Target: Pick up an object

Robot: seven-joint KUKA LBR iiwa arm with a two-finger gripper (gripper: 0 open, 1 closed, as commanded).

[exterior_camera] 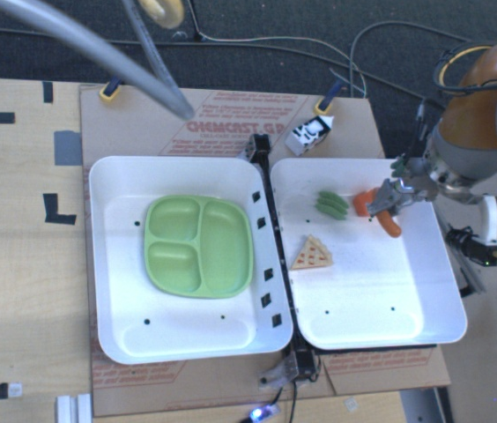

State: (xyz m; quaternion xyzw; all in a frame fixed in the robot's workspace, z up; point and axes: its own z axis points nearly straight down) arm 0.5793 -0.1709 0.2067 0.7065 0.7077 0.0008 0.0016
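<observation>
Gripper (388,203) is seen low in the right white bin (425,324), at a small orange carrot-like piece (388,221); the opening cannot be told, nor any hold. A ridged green piece (331,204) lies just beside and could be pushed away.

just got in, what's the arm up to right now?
The arm reaches in from the right, with its hand low over the right bin, right at an orange piece near the far right corner. A green piece lies just left of it, and a waffle-like wedge sits nearer the divider. Whether the hand has actually gripped the orange piece can't be told from this view. The left bin has a green divided plate, untouched.
</observation>
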